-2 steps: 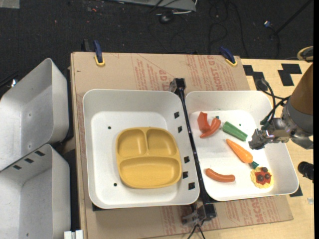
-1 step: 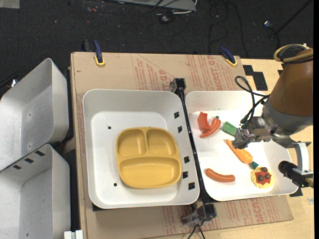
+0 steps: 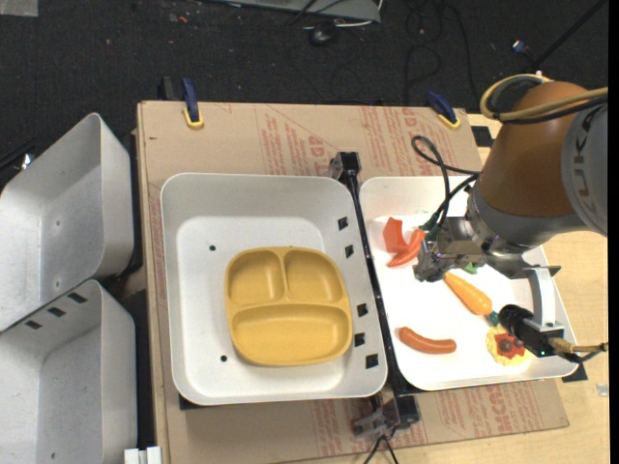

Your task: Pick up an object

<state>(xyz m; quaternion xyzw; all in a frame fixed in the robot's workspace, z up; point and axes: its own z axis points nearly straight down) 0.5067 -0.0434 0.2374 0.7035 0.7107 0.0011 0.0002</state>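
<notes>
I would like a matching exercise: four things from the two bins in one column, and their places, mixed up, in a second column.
Things:
1. divided plate
2. sausage
3. carrot
4. red pepper

Places:
A. right bin, near its front edge
B. left bin, in the middle
C. right bin, far left part, beside the pincer
D. right bin, centre, just under the arm

Pairs: 1-B, 2-A, 3-D, 4-C
</notes>
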